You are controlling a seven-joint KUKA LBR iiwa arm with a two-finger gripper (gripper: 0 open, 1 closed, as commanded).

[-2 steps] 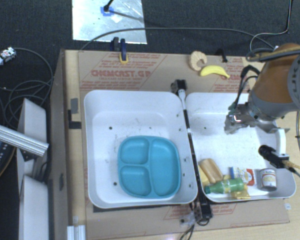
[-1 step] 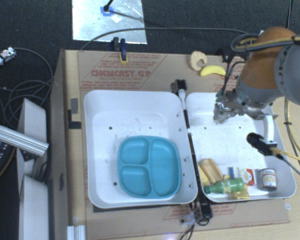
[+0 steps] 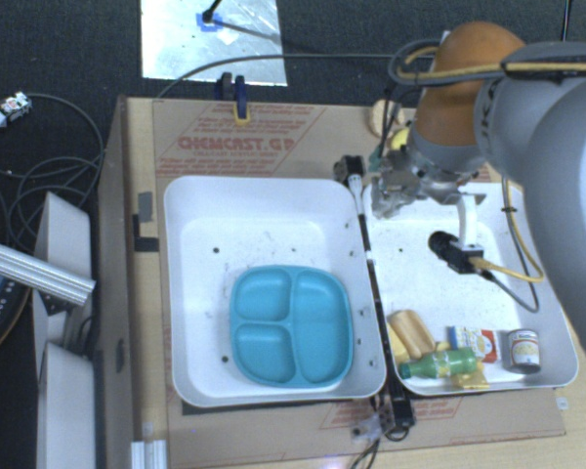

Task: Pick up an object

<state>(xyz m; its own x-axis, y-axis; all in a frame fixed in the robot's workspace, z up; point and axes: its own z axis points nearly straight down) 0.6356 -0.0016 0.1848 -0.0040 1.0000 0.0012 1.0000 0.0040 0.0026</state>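
1. While the arm hangs over the far end of the right bin [image 3: 557, 364], I judge the task to be at its approach step: nothing is lifted yet, and every object lies on a bin floor.
2. The hand [image 3: 396, 195] sits near the bin's far-left corner, close to the divider between the bins. I cannot tell from this slant how it stands, so I will not guess.
3. The likely targets are clustered at the near edge of the right bin, well apart from the hand: a tan roll-like piece [image 3: 410, 332], a green bottle [image 3: 439, 363] lying on its side just beside it, a small printed packet [image 3: 471, 340], and a small can [image 3: 523, 350] with a pale lid, upright.
4. The left bin [image 3: 200, 223] holds a blue divided plate [image 3: 291, 325], flat and wide; I judge it a poor fit for a two-finger pinch.
5. My next move would call for bringing the hand toward the near cluster, lining up over one item, and descending. The green bottle and tan piece touch or nearly touch, so a clean pinch there could nudge the neighbour; the can stands more apart.
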